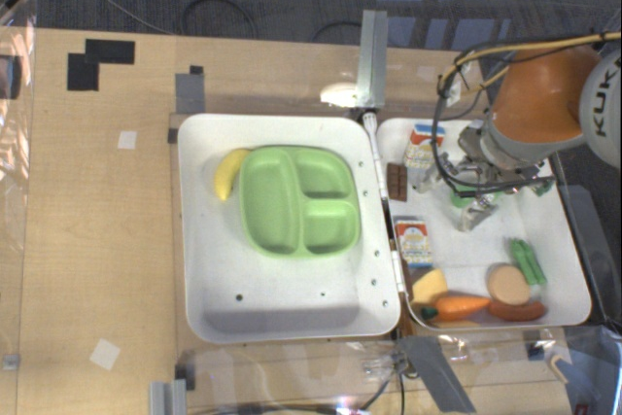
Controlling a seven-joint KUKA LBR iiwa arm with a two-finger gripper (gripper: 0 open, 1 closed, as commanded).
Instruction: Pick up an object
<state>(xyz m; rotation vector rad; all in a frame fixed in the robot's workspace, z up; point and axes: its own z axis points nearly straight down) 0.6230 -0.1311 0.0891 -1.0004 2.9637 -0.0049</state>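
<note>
My gripper (473, 207) hangs over the middle of the right bin (564, 238), below the orange-banded wrist; its metal fingertips show nothing between them. Below it lie a green vegetable piece (526, 260), a round tan bun (508, 284), an orange carrot (459, 306), a brown sausage (518, 311) and a yellow cheese wedge (429, 285). A small printed box (414, 240) lies at the bin's left side, with a brown chocolate bar (397, 181) above it and a carton (421, 151) near the bin's top.
The left bin (204, 287) holds a green divided plate (296, 200) with a yellow banana (228, 173) at its left rim. A metal post (372, 58) stands behind the bins. Cables loop by the wrist.
</note>
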